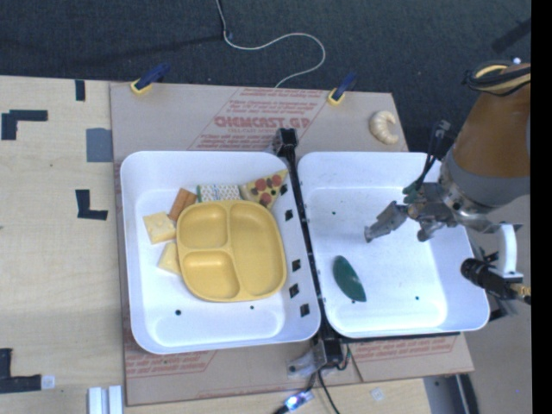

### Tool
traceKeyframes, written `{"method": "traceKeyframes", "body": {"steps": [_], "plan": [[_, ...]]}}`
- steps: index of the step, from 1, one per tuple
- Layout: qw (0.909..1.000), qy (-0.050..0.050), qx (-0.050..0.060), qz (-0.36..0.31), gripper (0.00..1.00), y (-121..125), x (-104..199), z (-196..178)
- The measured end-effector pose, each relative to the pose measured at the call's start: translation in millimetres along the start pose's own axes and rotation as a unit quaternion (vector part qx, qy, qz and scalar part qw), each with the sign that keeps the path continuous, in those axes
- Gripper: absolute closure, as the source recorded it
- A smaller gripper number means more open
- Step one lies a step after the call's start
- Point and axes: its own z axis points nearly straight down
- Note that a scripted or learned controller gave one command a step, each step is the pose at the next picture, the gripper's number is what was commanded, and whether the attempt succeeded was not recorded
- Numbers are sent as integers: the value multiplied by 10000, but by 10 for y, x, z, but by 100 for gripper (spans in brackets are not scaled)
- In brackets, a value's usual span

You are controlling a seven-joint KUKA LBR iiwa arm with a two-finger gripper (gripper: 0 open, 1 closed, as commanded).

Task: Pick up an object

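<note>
Claw (401, 222) hangs over our right bin (457, 317), fingers apart, holding nothing; a green piece (349, 279) lies below. Left bin (142, 317) holds a yellow tray (231, 250).

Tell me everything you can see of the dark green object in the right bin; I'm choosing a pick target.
The dark green object is a small, flat-looking elongated oval, leaf-like, with a smooth, slightly glossy surface; its material cannot be told. It lies on the floor of the right bin, in its lower left part, its long axis slanting from upper left to lower right. Nothing touches it except the bin floor. The pincer hangs apart from it, above and to the right.
</note>
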Motion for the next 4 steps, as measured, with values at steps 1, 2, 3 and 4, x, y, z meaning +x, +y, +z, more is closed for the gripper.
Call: {"method": "traceKeyframes", "body": {"steps": [1,2,3,4], "plan": [[10000,-11,-64,-15,0,24,0,-61],[10000,-7,-31,-12,0,-7,38,580],[10000,-7,-35,-18,0,48,88,1051],[10000,-14,-58,-17,0,50,95,1569]]}}
